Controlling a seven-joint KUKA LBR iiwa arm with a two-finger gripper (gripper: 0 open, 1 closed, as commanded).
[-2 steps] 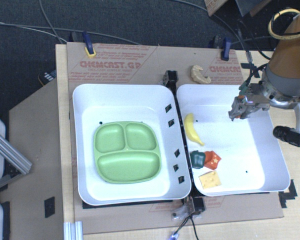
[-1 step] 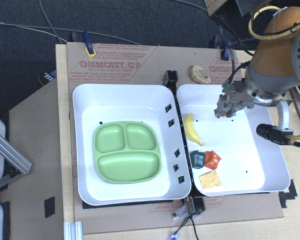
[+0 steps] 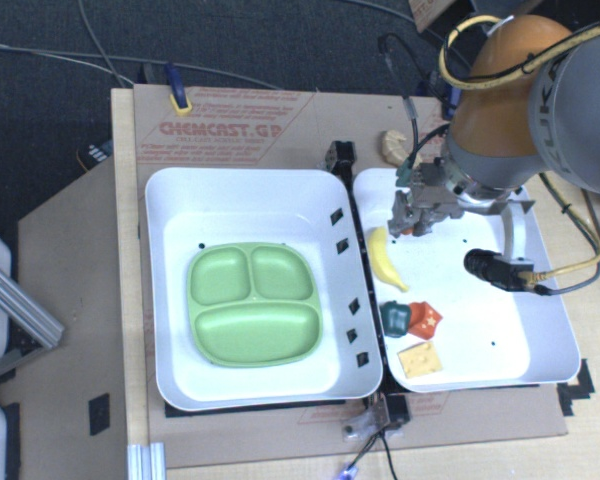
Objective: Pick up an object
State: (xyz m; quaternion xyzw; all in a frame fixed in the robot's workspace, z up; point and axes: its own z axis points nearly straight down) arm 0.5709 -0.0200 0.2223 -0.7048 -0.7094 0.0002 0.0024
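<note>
Currently hand sits right of frame centre, just above banana in right bin; finger state unclear.

Pale green divided tray in the left white bin; in the right white bin, a yellow banana, red block, perhaps teal block, tan wedge

Dark carpet floor crossed by loose cables
</note>
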